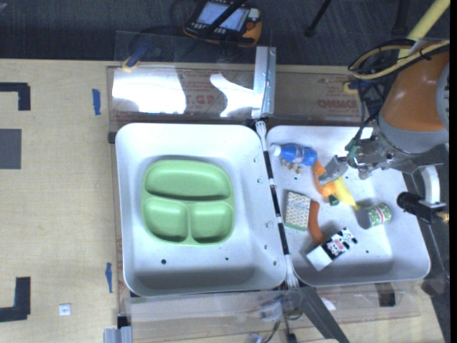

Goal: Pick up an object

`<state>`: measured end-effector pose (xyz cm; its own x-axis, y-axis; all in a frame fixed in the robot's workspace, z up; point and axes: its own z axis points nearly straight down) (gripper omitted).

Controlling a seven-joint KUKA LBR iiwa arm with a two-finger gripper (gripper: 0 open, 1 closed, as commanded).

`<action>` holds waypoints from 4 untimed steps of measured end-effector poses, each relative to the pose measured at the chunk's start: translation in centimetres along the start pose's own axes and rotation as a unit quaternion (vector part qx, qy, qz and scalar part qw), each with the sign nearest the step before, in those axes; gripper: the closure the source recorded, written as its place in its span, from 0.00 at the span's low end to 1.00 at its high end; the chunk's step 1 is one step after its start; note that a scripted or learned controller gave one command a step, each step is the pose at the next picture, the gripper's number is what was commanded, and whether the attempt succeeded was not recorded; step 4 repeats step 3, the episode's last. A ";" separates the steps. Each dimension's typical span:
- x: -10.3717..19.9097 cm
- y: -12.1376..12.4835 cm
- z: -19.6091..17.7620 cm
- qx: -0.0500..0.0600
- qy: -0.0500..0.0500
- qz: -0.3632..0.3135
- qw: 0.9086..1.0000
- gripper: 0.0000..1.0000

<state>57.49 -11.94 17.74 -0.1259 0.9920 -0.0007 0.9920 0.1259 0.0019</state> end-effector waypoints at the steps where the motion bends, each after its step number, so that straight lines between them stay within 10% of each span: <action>1: -2.0 3.6 9.1 -0.001 0.000 -0.036 0.999 0.00; 2: -2.1 3.7 8.1 -0.002 -0.001 -0.035 0.999 1.00; 3: 5.3 8.9 -0.8 0.000 0.000 -0.017 1.000 1.00; 4: 5.3 8.9 -0.8 0.000 0.000 -0.017 1.000 1.00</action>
